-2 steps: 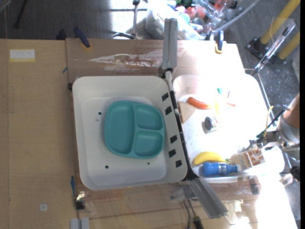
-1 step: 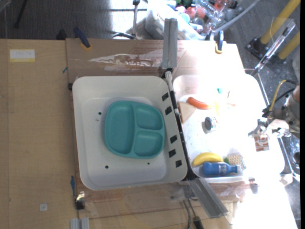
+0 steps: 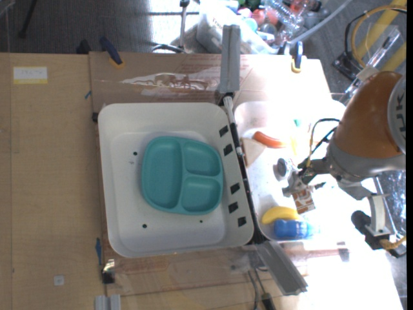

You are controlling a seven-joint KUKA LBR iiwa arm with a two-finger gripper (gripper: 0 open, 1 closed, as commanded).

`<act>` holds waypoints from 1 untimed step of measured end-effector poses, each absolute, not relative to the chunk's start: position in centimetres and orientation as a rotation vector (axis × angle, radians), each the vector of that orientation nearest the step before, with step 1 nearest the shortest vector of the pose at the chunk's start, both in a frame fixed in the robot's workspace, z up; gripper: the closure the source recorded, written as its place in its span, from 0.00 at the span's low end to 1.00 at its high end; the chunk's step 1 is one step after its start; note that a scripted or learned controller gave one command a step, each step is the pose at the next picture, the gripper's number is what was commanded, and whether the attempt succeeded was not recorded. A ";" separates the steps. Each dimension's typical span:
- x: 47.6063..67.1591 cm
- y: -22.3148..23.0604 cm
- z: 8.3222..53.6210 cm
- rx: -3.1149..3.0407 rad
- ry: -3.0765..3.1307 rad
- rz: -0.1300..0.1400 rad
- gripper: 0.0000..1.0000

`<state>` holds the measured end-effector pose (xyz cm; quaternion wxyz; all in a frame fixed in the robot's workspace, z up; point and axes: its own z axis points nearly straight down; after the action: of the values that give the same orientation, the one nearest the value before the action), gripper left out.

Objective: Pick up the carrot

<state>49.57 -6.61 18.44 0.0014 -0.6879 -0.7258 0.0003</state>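
Where my bench lies under hard light, its brown board surface carries two shallow white bins side by side, split by a grey divider bar with black clips. The left bin is smooth moulded plastic with rounded corners, and a teal three-compartment plate sits flat in its middle. The right bin is so washed out by glare that its far rim is hard to trace. Beyond the bench, a clear tub of jumbled colourful items stands on dark floor. The carrot, a small orange tapered piece, lies in the upper part of the right bin, near the divider. Low in the same bin a yellow banana-like toy touches a blue bottle-shaped object. My arm comes in from the right, its rounded orange band bulking above the grey wrist, with black cables looping off it. My gripper points down over the middle of the right bin, below the carrot and apart from it, above the yellow toy; in the glare I cannot tell how it is set.
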 end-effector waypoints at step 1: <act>50.1 -9.9 10.5 -2.227 -2.266 -0.036 1.00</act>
<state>50.12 -9.95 10.53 -0.0178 -0.7007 -0.7132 -0.0112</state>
